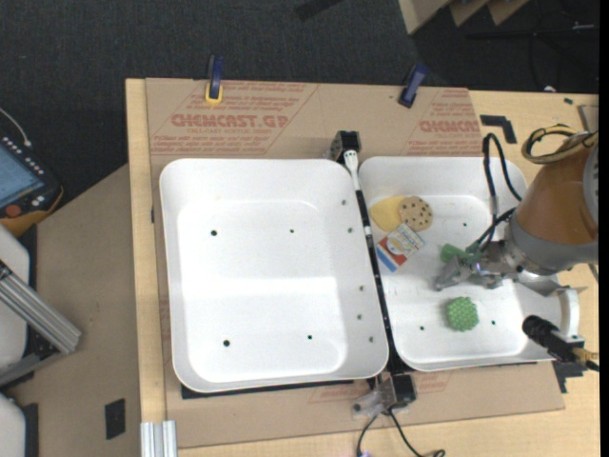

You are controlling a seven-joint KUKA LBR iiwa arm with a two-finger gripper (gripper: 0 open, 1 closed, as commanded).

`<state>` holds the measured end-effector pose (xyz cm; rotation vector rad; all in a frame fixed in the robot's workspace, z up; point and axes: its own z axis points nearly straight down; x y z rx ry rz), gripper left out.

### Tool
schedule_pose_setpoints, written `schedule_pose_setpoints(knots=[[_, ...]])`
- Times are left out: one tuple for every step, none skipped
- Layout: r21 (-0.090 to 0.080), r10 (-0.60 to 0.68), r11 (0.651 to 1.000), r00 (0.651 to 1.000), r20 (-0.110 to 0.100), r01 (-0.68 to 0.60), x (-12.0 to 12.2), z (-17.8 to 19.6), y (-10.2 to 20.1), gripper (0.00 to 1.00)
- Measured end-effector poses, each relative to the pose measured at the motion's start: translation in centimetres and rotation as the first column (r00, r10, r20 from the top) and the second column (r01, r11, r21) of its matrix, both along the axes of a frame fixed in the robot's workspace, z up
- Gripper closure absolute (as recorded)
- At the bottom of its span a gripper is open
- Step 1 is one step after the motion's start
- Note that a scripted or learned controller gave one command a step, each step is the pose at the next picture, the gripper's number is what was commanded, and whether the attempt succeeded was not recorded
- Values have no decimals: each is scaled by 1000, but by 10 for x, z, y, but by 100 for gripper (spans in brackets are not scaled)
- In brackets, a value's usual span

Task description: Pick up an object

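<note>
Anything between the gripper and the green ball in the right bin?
Nothing visible. The gripper is low in the right bin, by a small green piece. The green ball lies just nearer the camera, with bare bin floor between them.

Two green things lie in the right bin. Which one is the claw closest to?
The small green piece at the gripper. It lies right by the fingertips, while the round, bumpy green ball sits apart, nearer the bin's front edge.

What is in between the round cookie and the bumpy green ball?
Mostly bare white bin floor. In the camera view, the stretch from the cookie down to the green ball is bare, with the gripper just to its right.
</note>
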<state>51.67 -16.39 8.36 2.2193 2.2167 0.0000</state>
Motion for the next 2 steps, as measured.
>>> schedule_pose_setpoints(knots=[[-7,0,1000,1000,16,0,23,196,-59,0],[-5,10,1000,1000,19,-10,156,308,-43,0]])
